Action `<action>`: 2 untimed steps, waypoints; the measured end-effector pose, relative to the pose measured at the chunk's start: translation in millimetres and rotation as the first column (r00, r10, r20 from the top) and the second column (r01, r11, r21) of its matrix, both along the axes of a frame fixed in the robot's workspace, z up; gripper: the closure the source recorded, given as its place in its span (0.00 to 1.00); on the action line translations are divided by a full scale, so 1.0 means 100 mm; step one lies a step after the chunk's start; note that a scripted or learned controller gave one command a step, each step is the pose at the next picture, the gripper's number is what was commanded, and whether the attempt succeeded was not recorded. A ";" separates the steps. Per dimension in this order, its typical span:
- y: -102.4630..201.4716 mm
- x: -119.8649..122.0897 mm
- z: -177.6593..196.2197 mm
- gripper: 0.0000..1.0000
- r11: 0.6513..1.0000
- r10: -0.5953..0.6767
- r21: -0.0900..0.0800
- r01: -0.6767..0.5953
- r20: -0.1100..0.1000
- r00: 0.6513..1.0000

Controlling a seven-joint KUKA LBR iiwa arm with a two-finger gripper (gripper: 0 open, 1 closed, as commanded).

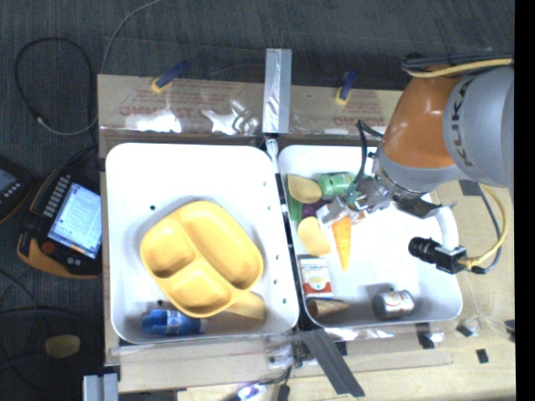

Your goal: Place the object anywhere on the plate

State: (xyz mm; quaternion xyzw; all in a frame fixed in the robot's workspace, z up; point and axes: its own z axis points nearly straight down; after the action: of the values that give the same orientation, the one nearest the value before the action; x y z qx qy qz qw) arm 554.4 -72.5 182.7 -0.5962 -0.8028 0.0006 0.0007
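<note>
While over the right bin (pixel 435 299) | tool (pixel 349 209) touches carrot (pixel 343 239) top | finger spread: cannot tell

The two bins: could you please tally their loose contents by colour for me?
Yellow: 3 – plate, two rounded pieces
Orange: 1 – carrot
Green: 1 – item
Blue: 1 – item
Red-white: 1 – packet
Silver: 1 – can
Brown: 1 – cone
Total: 9

Upper right of the frame: you can read part of the "KUKA" lettering on the grey arm (pixel 489 124). Small red-and-white carton's (pixel 315 276) print is too small to read.
</note>
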 end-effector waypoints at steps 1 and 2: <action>0.61 -0.30 0.00 1.00 0.934 0.358 0.001 -0.358 0.000 0.934; 1.40 -0.33 0.00 1.00 0.898 0.440 0.001 -0.440 0.000 0.898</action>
State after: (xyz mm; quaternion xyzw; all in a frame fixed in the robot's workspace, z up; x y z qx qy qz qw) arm 521.2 67.9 182.7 -0.3995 -0.9167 0.0004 0.0010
